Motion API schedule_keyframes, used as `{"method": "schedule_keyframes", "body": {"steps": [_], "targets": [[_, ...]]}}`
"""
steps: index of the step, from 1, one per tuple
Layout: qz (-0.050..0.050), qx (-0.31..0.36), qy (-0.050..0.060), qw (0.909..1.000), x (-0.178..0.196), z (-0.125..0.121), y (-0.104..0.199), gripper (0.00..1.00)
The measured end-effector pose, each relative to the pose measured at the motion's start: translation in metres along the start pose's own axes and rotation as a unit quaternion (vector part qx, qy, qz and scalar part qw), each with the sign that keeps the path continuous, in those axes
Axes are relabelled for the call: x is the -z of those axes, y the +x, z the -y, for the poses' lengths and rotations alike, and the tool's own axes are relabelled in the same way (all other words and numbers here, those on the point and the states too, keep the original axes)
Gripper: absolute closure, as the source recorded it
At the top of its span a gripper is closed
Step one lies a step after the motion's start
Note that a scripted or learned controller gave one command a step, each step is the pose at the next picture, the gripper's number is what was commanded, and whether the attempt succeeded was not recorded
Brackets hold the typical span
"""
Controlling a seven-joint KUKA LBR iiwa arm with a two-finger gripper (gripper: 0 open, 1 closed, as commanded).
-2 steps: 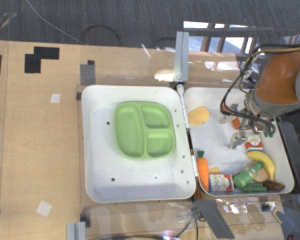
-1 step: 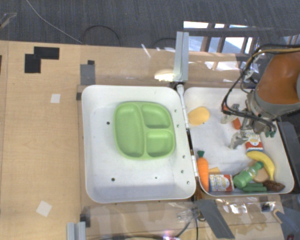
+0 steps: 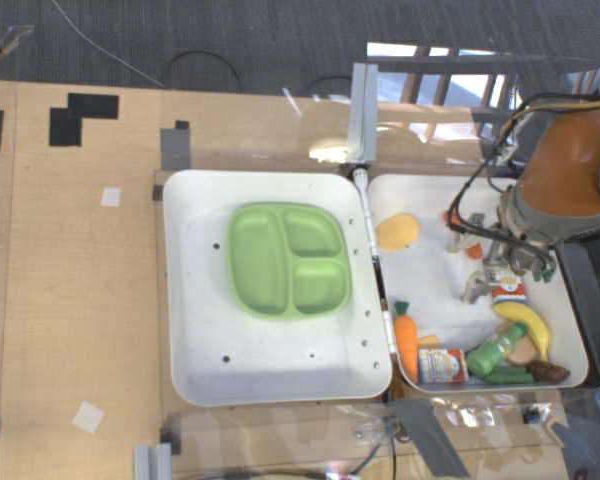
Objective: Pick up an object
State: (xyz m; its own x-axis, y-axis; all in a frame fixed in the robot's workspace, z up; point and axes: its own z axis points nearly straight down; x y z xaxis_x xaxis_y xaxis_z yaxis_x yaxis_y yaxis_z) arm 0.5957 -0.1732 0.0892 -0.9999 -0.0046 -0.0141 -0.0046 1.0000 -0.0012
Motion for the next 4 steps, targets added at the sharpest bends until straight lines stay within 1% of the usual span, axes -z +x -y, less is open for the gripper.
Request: {"method": "schedule_keyframes", "body": {"steps": [1, 2, 3, 4], "targets": [[0.008, 0.003, 0.002, 1.0, 0.015, -0.001, -0.005, 1.0], [0.008, 0.004, 0.001, 1.0, 0.015, -0.001, -0.005, 0.0], [-0.001, -0.009, 0.0, 1.0, -0.001, 0.005, -0.015, 0.0], [0.008, -0.006, 0.002, 1.0, 0.015, 0.004, -0.021, 1.0]]}}
